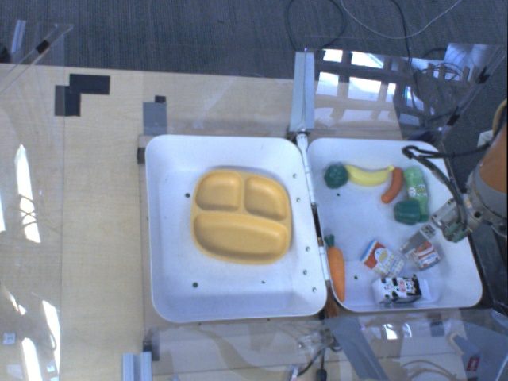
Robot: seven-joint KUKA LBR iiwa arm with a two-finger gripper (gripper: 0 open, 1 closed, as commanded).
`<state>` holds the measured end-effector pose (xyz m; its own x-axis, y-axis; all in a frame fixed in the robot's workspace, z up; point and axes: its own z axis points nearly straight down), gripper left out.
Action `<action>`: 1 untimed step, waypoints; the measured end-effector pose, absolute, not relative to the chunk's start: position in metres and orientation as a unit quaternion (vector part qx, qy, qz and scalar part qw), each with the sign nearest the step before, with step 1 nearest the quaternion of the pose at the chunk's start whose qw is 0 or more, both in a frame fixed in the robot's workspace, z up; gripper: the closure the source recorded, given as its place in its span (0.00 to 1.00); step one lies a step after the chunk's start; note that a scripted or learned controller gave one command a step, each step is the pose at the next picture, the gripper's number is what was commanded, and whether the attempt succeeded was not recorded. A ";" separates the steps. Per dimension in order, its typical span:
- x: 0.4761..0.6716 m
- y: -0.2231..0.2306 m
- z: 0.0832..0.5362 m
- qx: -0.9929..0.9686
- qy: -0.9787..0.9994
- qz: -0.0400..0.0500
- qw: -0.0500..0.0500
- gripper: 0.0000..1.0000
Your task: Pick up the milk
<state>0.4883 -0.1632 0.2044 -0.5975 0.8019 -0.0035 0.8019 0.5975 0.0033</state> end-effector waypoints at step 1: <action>0.491 -0.108 0.105 0.277 0.961 0.001 0.006 0.00</action>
